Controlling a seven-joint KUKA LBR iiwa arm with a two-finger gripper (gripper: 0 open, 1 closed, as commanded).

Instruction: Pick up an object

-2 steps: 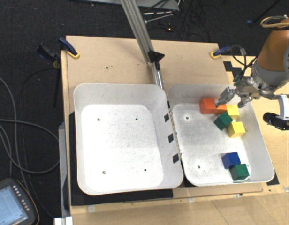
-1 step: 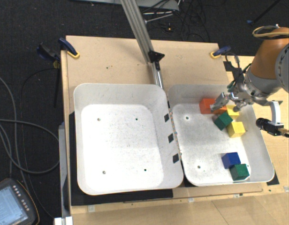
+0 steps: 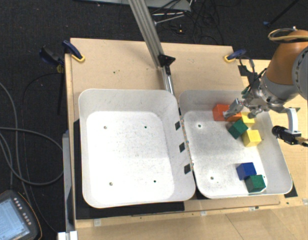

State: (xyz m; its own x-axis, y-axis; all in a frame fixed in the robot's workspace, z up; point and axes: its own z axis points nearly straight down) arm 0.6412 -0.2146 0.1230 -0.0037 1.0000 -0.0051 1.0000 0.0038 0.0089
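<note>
Right bin (image 3: 274, 156), blocks possibly crowding fingers (image 3: 236, 110)

End effector (image 3: 237, 110) partly hides the orange block (image 3: 220, 112).

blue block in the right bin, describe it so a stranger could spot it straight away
Start at the right bin, then go to its near right corner, far from the gripper. The blue block sits there, touching a green block just nearer the corner. It is the only blue block.
</note>
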